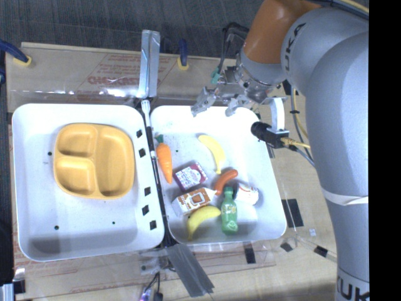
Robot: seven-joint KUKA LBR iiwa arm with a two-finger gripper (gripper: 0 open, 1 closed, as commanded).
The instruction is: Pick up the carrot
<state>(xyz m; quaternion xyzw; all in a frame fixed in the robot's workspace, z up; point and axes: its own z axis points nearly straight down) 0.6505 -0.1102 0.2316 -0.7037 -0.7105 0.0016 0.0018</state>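
We see the large grey jointed arm (332, 105) with its orange band reaching in from the right, its metal two-finger gripper (217, 105) hanging with fingers spread apart

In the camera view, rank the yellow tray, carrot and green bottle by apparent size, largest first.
1. Yellow tray, in the left bin, by far the largest.
2. Carrot and green bottle, both in the right bin, look close in size; the carrot seems slightly longer, the bottle thicker, so I won't rank them.
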